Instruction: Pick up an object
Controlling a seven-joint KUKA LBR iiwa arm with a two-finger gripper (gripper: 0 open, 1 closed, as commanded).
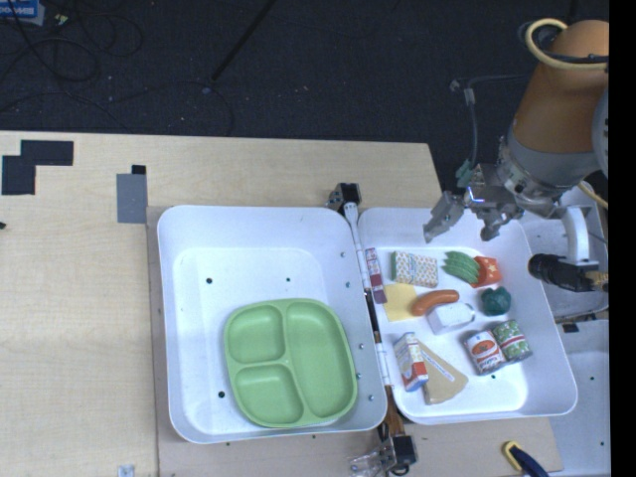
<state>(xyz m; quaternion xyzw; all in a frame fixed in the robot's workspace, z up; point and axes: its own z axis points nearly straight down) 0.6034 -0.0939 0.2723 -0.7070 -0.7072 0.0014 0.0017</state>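
My gripper (463,223) hangs above the far edge of the right bin (552,391), its two fingers spread apart and open with nothing between them. Below it lie a green pepper with a red piece (471,267), a speckled cracker pack (415,267), a sausage (435,301), a yellow cheese slice (399,304), a white block (450,316) and a dark green ball (496,300). Nearer the front sit two small cans (498,346), a small bottle (411,360) and a tan wedge (442,378).
The left bin (189,266) holds a green divided plate (289,362). A hinge strip (363,286) runs between the bins. The arm's orange band (561,87) rises at the right. Wooden bench surface (70,296) spreads to the left.
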